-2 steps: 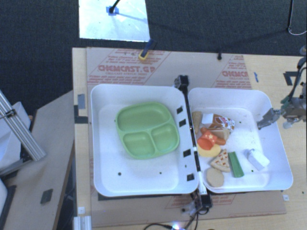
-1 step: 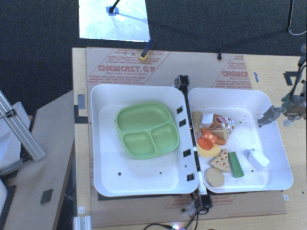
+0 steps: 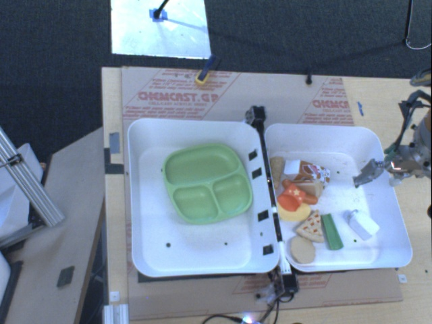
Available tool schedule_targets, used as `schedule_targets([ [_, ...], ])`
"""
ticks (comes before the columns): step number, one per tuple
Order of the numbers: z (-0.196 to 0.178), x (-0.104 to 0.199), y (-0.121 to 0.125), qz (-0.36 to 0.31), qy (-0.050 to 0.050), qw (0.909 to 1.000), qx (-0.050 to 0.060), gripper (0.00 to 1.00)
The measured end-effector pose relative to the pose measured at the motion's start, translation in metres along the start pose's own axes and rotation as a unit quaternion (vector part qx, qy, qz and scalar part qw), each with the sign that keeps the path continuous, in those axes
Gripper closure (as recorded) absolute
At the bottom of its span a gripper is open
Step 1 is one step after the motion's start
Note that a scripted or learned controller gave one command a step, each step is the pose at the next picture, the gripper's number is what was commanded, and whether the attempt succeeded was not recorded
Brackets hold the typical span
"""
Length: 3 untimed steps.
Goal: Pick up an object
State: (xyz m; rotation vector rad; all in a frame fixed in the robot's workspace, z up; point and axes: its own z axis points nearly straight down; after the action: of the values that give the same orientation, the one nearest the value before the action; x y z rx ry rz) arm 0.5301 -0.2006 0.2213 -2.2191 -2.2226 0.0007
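Jaws unreadable on the gripper (image 3: 368, 174) at the right bin's (image 3: 395, 258) far edge, well apart from the toy-food pile: pizza slice (image 3: 311, 227), green stick (image 3: 331, 231), white block (image 3: 362, 224). Risk: crowded pieces could spoil a clean grasp.

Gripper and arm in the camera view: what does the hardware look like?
Little of it shows at the right edge. The gripper is grey metal, ending in a small dark-grey angular tip over the right bin. Behind it sits a blocky grey wrist section with thin dark cables looping above. No markings are legible.
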Motion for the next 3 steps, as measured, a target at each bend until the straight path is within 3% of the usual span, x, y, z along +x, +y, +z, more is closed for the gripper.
schedule_targets([
  [2, 0.12, 0.004, -0.008, 0.0, 0.0, 1.0, 0.001, 0.0],
  [3, 0.137, 0.005, -0.007, 0.0, 0.0, 1.0, -0.001, 0.0],
])
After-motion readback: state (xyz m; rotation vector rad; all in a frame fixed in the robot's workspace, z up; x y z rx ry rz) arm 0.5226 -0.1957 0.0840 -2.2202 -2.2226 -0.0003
